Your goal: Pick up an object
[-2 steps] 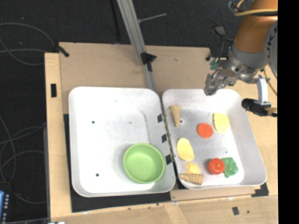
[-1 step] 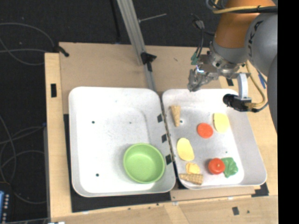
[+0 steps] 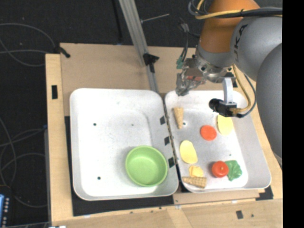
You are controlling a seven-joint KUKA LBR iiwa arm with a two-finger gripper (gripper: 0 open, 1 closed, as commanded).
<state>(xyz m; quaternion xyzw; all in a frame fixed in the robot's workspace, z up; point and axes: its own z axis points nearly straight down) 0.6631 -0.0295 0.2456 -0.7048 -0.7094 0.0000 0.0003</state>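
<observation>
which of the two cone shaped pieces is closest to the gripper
The upright cone by the right bin's left wall, just below the gripper. The other cone lies sideways at the bin's front edge.

A robotics lab test bench: a large grey and orange industrial arm (image 3: 247, 37), trailing bundled cables (image 3: 209, 6), reaches in from the right over a plain board bench (image 3: 95, 65) bearing two shallow white bins (image 3: 85, 108) side by side. A metal rail (image 3: 135, 32) slants up from the far edge, and loose wires (image 3: 23, 42) lie on the dark floor at left. Plastic toy food (image 3: 209, 133) and a green bowl (image 3: 146, 166) serve as test pieces.
</observation>
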